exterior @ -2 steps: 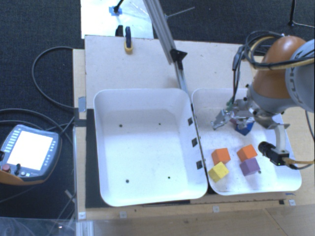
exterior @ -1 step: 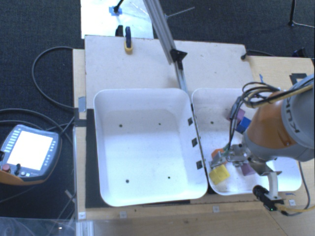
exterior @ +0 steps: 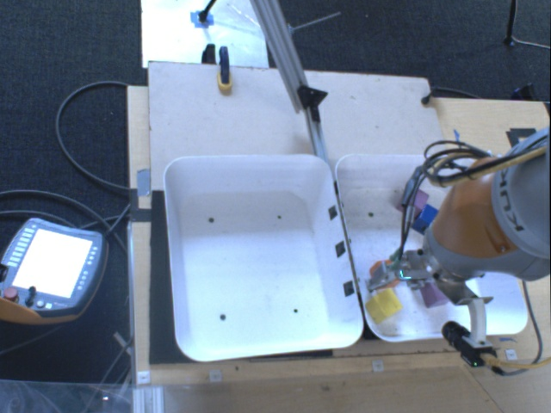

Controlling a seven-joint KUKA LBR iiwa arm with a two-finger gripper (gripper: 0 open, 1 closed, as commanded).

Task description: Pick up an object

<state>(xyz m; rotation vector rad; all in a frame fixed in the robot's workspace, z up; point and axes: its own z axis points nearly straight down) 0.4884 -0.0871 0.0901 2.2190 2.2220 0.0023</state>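
Several small objects lie in the right bin [exterior: 370, 198]. A yellow block [exterior: 384, 304] sits near its front left corner, with a small orange piece [exterior: 377, 270] just behind it. A purple piece [exterior: 431, 296] lies under the arm's wrist, and a blue piece [exterior: 424, 219] and a pinkish-purple piece [exterior: 418, 200] lie further back. My gripper [exterior: 398, 273] hangs low over the front left part of this bin, right beside the orange piece and just above the yellow block. The grey and orange arm hides most of the bin's right half.
The left bin [exterior: 258, 175] stands alongside, its right wall touching the right bin. A slanted metal pole [exterior: 288, 50] crosses the backboard behind the bins. A teach pendant [exterior: 47, 265] and cables lie off the bench at the left.
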